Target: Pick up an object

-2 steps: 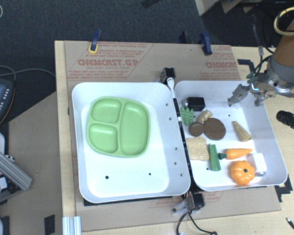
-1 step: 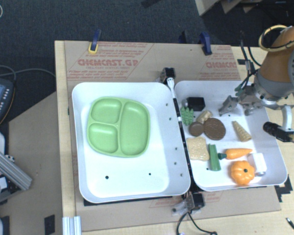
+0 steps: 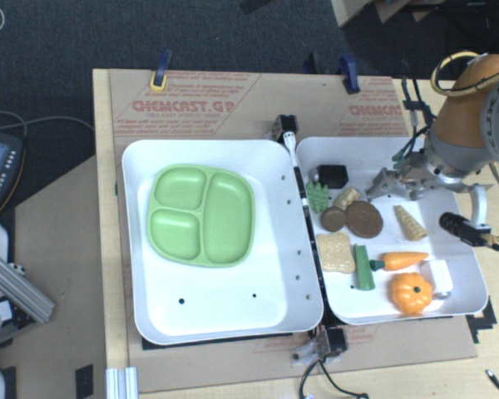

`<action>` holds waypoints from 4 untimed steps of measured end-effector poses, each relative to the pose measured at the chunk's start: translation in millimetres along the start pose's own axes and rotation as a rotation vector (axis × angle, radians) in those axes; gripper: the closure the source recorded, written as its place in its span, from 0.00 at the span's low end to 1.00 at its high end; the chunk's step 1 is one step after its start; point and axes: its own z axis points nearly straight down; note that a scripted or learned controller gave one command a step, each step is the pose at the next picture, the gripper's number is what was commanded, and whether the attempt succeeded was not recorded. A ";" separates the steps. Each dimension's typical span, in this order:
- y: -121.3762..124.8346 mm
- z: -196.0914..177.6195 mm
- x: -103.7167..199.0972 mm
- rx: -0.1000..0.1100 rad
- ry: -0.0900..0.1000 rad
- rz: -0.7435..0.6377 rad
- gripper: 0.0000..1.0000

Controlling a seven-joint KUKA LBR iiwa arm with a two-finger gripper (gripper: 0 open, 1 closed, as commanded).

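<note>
On the left of the tabletop (image 3: 108, 223) sits the left bin (image 3: 141, 306), shallow and white. A light green divided plate (image 3: 203, 214) with three compartments lies flat in its upper half, and nothing rests on the plate.

Just beside it, the right bin (image 3: 474, 293) holds a cluster of toy foods and small things. Near its left wall stands a small green leafy piece (image 3: 318, 196), with a black block (image 3: 331, 175) just above it. To the right lie a brown round piece (image 3: 333, 219) and a larger brown disc (image 3: 363, 219), touching each other, and a small tan piece (image 3: 346, 197) sits just above them. Below these rests a tan slice of bread (image 3: 336, 252), and beside it a dark green stick (image 3: 363, 268) lies nearly upright in the view. An orange carrot (image 3: 403, 261) points away from the stick toward the right, and an orange pumpkin (image 3: 411, 294) sits below it, near the bin's front wall. A white block (image 3: 441, 274) lies just right of the pumpkin. A pale cone-shaped piece (image 3: 410, 222) lies near the bin's middle.

The arm (image 3: 470, 110) reaches over the bin's upper right part. Its gripper (image 3: 403, 181) hangs above the bin floor, near the cone-shaped piece and the brown disc; whether it is open or closed cannot be told, and nothing is visibly held in it.
</note>
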 end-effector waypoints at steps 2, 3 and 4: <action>2.7 -57.0 -5.9 -0.009 -0.004 0.002 1.00; 1.6 -122.0 -5.9 -0.013 -0.005 0.000 1.00; 2.6 -143.1 -6.3 -0.009 -0.004 0.001 1.00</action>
